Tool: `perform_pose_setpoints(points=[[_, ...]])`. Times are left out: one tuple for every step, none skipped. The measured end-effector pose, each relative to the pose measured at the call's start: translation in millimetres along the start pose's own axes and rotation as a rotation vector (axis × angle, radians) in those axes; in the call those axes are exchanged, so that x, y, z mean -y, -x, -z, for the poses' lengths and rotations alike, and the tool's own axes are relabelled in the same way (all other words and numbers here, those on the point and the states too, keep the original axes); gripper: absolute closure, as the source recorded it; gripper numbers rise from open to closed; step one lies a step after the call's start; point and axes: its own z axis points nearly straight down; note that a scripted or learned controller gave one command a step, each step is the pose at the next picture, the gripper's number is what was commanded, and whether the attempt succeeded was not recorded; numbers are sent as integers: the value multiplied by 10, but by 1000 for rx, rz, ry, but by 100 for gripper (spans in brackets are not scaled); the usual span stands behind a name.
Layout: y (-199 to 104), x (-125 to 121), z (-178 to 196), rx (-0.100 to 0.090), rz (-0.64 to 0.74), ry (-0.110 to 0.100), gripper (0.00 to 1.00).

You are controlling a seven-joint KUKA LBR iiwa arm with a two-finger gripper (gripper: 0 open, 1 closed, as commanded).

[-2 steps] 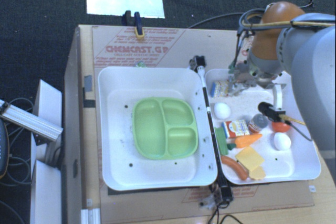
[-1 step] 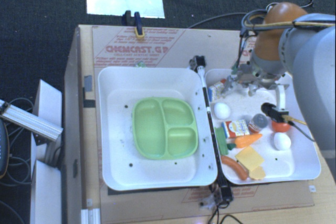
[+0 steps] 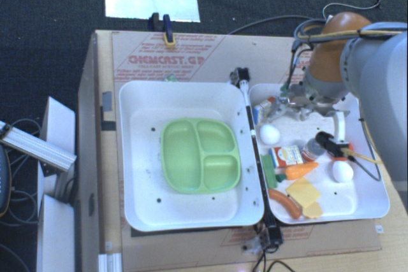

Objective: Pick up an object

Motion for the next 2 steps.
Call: perform_pose_setpoints(points=[[51,-138,-17,-3,7,-31,0],[12,-171,90,-9,7,-14,100]])
